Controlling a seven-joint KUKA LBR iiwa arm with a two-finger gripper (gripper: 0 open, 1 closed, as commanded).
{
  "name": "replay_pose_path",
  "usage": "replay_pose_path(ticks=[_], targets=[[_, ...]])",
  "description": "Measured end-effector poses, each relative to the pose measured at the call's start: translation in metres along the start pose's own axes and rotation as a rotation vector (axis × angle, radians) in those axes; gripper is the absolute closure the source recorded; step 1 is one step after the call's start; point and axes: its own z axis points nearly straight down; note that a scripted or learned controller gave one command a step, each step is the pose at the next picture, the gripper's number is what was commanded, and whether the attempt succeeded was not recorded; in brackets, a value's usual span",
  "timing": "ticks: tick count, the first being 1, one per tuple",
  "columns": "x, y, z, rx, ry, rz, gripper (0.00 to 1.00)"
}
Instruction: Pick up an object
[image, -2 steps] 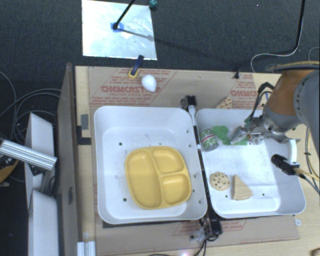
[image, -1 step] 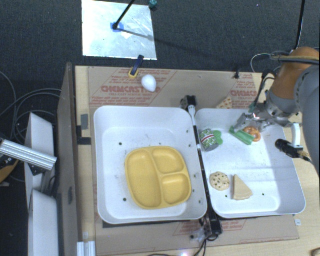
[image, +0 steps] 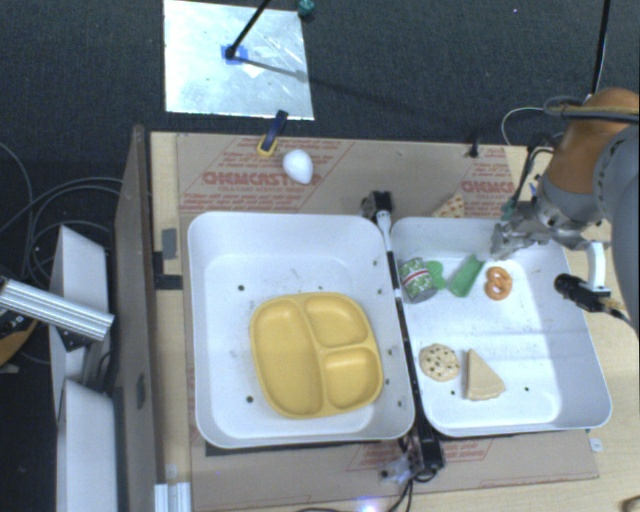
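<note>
Right now the gripper (image: 507, 240) hovers at the right white bin's (image: 570, 400) far edge; whether its fingers are parted I cannot tell. Nearest, just beside it, lies the small orange pretzel-shaped toy (image: 497, 284); descend centred, straddling it.

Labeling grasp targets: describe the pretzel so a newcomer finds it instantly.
Look in the right bin, toward its far edge, just below the gripper. The pretzel lies right of the green stick. It alone is an orange-brown looped twist; the cookie and sandwich wedge lie nearer the front.
</note>
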Motion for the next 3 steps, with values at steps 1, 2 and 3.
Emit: replay_pose_path(ticks=[1,2,3], targets=[[0.0,-0.113,-0.075,0.007,0.003,0.012,1.0],[0.066,-0.142,-0.09,0.009,0.007,0.002,1.0],[0.063,-0.141,-0.089,0.007,0.004,0.007,0.0]])
